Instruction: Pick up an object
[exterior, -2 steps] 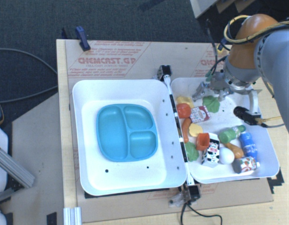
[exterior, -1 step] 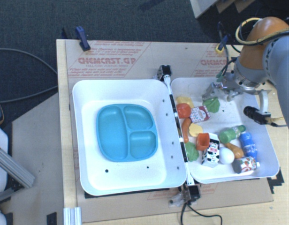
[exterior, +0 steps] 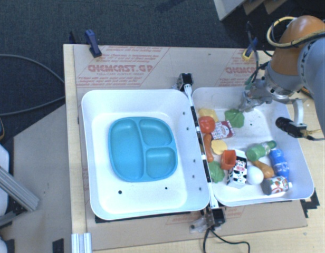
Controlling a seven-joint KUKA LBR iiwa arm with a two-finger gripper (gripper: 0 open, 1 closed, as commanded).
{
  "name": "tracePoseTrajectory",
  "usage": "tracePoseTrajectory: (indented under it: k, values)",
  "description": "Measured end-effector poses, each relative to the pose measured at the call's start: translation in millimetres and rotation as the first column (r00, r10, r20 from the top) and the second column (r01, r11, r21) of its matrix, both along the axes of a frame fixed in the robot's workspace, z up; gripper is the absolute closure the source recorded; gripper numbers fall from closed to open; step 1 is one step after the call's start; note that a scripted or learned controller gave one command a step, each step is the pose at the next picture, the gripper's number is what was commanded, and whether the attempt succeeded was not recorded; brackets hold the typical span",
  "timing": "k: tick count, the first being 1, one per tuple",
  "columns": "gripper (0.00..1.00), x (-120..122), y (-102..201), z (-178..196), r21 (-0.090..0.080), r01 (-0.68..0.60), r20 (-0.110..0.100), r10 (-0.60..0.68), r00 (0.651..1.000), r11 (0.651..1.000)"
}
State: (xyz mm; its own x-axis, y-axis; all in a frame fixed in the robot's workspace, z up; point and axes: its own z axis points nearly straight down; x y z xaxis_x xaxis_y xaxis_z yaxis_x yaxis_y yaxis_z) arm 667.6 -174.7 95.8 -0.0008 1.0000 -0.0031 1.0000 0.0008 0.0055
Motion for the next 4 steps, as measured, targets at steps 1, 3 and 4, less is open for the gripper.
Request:
tracePoseTrajectory:
  k: [1,3,4]
  values:
    - [0.0,0,0,0,0.0,0.0,-0.001,0.0,1.0,1.0]
    - [1.0,-11,29,0,0.002,-0.001,-0.004,0.001,1.0,1.0]
    - [0.0,-12,29,0,0.002,-0.001,-0.004,0.001,1.0,1.0]
